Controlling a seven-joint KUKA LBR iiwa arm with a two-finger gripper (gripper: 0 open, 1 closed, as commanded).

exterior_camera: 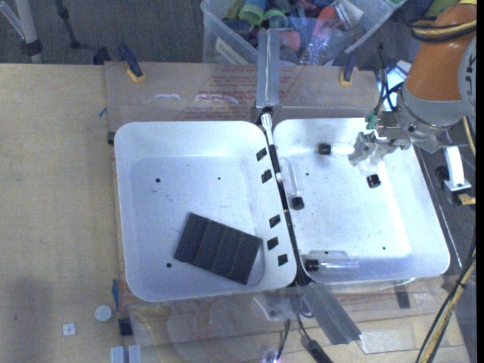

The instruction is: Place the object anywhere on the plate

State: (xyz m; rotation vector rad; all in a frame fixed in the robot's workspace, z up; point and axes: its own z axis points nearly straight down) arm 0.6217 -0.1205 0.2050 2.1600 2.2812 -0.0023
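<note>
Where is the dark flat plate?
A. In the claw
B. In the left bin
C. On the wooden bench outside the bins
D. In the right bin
B: the plate lies flat near the front of the left bin, across the divider from the claw, which is over the right bin.

Arm (442, 82): one unit. Rounded orange band on the upper section, smooth and glossy. Below it a grey cylindrical wrist collar with a lighter rim. Dark cables, one blue, run down the wrist's side. Gripper (363, 156): pale, whitish-grey, boxy body with small metal fittings; fine detail blurred.
</note>
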